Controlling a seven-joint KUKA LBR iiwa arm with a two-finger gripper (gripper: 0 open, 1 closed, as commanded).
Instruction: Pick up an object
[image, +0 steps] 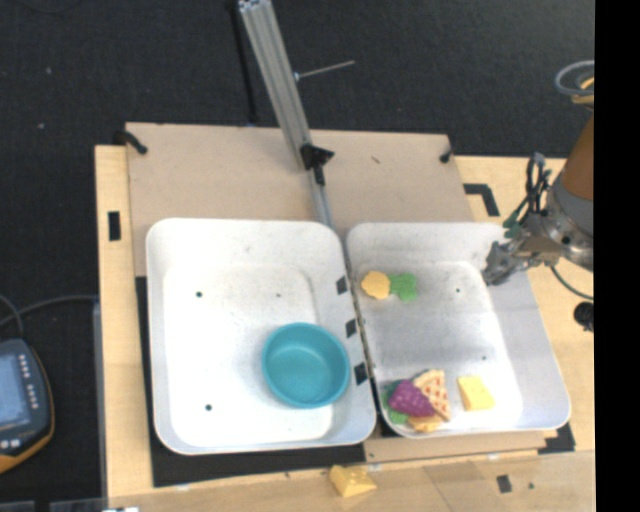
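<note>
Toy food pieces are seen lying in the right bin (520, 330), the landmark used for every place here. At the bin's far-left part, a round yellow piece (375, 285) is set touching a green piece (403, 288). At its near edge, purple grapes (409, 399), a waffle-patterned slice (433, 392) and a yellow block (475, 393) are crowded together, the first two touching. Left of the bin, a blue bowl (305, 364) is held in the left bin (200, 260). In front of the bin, on the bench, a yellow wedge (351, 481) is found. The gripper (497, 266) is poised at the bin's far-right rim, well apart from every piece; nothing is seen in it, and how far its jaws are parted cannot be told. Trouble is judged likely in two ways: the rim could be struck on descent, and a touching pair could be nudged apart or pinched together, so that a grasp slips.
</note>
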